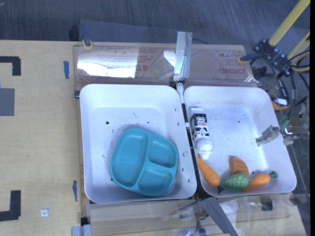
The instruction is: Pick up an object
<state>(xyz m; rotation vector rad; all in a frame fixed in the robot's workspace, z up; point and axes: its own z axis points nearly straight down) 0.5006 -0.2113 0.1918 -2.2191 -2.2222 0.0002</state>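
Camera view is showing the gripper [269, 134] hovering at the right bin's [231, 104] right edge; its grasp state cannot be told. Carrots [208, 171], a bottle [200, 132] and a bread piece [238, 165] are lying there, apart from it.

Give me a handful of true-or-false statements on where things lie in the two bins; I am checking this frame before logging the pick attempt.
1. The teal plastic divided plate lies in the left white bin. True.
2. The white bottle with a black-and-white cow label lies in the left bin. False: it lies in the right white bin, along its left wall.
3. The green knobbly toy vegetable lies near the right bin's front edge. True.
4. The orange toy carrot with a green top sits on the divided plate. False: it lies in the right bin, beside the green vegetable.
5. The gripper is at the right bin's right side. True.
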